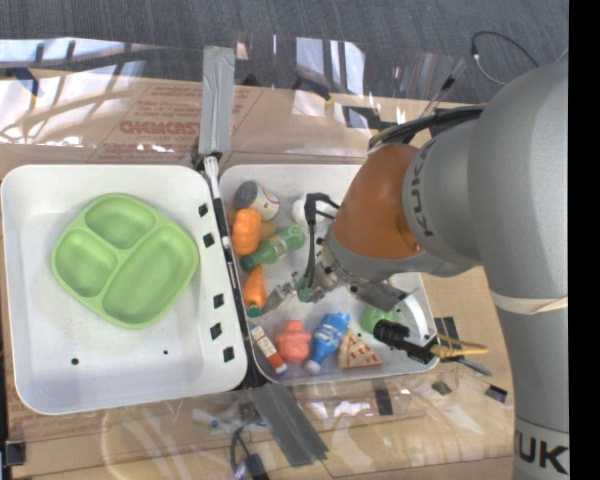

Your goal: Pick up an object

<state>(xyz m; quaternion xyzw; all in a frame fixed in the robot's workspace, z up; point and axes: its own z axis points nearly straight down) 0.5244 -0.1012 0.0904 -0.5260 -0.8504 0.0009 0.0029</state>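
The right bin [280,173] holds several small toys. An orange fruit [246,231] and a white ball [267,203] lie at its far left. A green bottle [276,249] lies slantwise below them, with a carrot [255,289] nearer the front. Along the front wall are a pink figure [295,341], a blue bottle [329,335] and a pizza slice [358,352]. My gripper [306,285] reaches down in the bin's middle, just right of the carrot and below the green bottle's end. The wrist hides what lies beneath it.
The left bin [40,368] bears a green divided plate [126,259]. A small red and white packet [265,347] lies at the right bin's front left corner. A green piece [373,320] peeks out beside the wrist. The arm covers the right bin's right half.
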